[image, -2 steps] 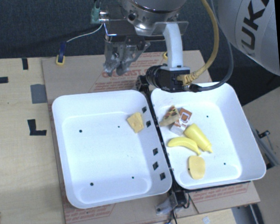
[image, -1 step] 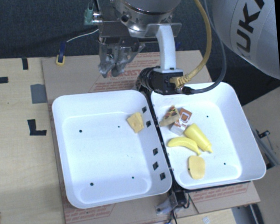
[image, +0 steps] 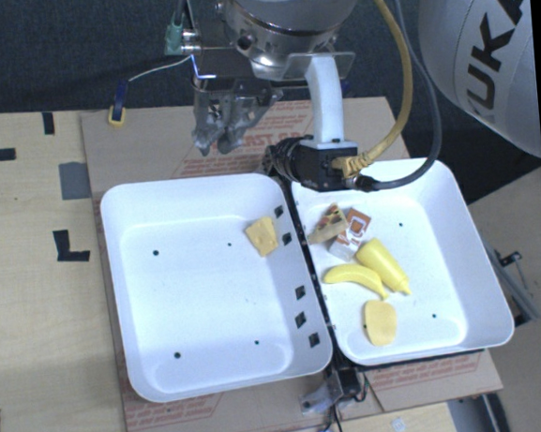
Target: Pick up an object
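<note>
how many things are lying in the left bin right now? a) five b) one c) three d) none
b) one: a single yellow wedge-shaped piece lies in the left bin, near its right wall, while the banana and the other items sit in the right bin.

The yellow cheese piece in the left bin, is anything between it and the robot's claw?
Nothing visible blocks it. The cheese piece lies alone near the left bin's right wall, with nothing on top. The gripper hangs above the cardboard behind the bins, and only the bin's back rim lies between them.
</note>
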{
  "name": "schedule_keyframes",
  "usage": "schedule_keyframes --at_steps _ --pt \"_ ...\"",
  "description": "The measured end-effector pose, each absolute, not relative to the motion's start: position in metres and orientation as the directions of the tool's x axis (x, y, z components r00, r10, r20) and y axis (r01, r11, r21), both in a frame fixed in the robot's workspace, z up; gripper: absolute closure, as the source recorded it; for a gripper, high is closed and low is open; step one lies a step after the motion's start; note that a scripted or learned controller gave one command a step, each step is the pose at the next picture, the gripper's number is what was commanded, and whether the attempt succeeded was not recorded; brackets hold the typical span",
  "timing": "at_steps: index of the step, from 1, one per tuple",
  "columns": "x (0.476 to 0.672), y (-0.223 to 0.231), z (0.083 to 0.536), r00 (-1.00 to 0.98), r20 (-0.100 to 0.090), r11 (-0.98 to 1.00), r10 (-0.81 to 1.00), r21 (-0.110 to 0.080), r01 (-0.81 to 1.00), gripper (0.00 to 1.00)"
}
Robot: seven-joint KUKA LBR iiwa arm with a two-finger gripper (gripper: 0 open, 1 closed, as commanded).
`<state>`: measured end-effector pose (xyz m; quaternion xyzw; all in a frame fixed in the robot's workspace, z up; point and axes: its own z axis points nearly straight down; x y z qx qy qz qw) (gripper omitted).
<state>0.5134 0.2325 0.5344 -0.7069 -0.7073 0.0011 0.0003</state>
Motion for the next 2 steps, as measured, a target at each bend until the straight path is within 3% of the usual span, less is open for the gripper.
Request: schedule_keyframes --at_steps 1,2 --pt "0.483 0.221 0.534 -0.001 -0.002 0.001 1.000 -0.003 1.000 1.00" --pt "0.539 0.233 0.534 0.001 -0.002 -0.001 1.000 0.001 1.000 1.00"
